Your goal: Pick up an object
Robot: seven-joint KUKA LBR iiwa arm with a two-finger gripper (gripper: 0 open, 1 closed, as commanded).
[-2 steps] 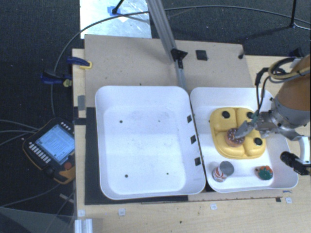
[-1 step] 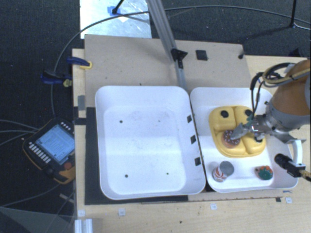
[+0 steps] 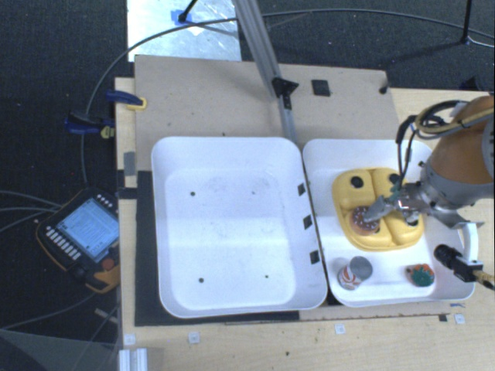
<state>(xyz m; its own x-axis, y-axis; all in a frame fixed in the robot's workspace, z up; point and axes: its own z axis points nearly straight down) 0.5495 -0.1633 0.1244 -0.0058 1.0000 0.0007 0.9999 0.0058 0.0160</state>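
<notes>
Where the bench's front edge meets the lower frame, the listing begins: a tan board bench top [image 3: 340,107] carrying two shallow white bins side by side.

Item 1. Small grey-and-white cylindrical object with a red mark [image 3: 354,272], lying in the right-hand white bin [image 3: 319,207] near its front-left corner.

Item 2. Small green-and-orange lump-shaped object [image 3: 420,275], same bin, near the front-right corner, well apart from item 1.

Item 3. Black clip-like part on a white arm [image 3: 456,263], at the right bin's front-right rim (what it belongs to cannot be told).

Item 4. Large yellow moulded plastic toy with rounded lobes and a black dot [image 3: 375,207], resting in the middle of the right bin, behind items 1 and 2. A round brownish disc [image 3: 360,219] sits at its front-left part.

Item 5. Two-finger gripper [image 3: 385,207], reaching in from the right, positioned over the yellow toy just beside the disc. Whether the fingers are apart or together cannot be told. Nothing is visibly between them.

Item 6. Grey arm with orange band [image 3: 464,157], above the right bin's right side, dark cables looping over it.

Item 7. Left-hand white bin [image 3: 166,222], touching the right bin along a shared edge with black clips.

Item 8. Handheld control pendant with lit blue screen [image 3: 83,234], on the dark floor left of the bench.

Item 9. Grey metal pole [image 3: 259,37], slanting from the far edge to the board's back.
</notes>
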